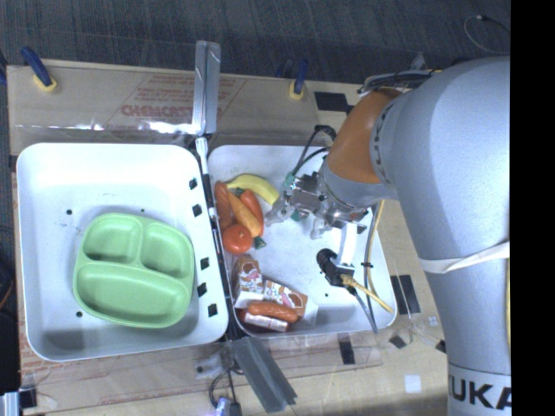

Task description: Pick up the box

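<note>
The box (270, 290), a flat white and brown-red carton, lies at the near left of the right bin (303, 159). A red sausage-like toy (269, 313) rests against its near edge. My gripper (291, 206) hangs over the middle of the right bin, up and to the right of the box and clearly apart from it. It sits close beside the banana (253, 185) and the orange carrot (250, 212). Nothing shows in its grasp.
A red tomato (237, 237) and a second red-orange vegetable (225, 203) lie along the right bin's left wall. A green divided plate (134, 269) fills much of the left bin (52, 172). A black cable end (334, 269) dangles near the right bin's right side.
</note>
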Controlling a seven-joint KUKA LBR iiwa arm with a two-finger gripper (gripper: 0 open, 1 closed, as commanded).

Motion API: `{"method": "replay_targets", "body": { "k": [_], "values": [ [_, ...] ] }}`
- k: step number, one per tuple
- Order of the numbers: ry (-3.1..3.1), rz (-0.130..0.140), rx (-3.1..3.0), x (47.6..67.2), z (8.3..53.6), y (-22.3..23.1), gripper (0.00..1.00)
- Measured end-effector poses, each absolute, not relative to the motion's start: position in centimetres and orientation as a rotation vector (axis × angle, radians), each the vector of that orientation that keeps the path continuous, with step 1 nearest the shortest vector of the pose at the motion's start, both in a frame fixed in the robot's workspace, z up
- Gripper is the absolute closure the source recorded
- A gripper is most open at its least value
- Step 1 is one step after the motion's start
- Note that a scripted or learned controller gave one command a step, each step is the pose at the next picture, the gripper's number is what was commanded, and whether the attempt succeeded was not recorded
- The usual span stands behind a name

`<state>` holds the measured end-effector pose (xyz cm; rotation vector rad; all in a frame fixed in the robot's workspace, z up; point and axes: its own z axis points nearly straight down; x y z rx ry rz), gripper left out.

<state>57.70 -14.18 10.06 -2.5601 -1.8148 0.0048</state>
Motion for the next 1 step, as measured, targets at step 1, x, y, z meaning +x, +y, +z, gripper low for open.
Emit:
{"method": "replay_targets", "body": {
  "k": [1],
  "values": [
    [-1.818, 0.005, -2.556, 57.71, 11.0, -14.1, 1.0]
  ]
}}
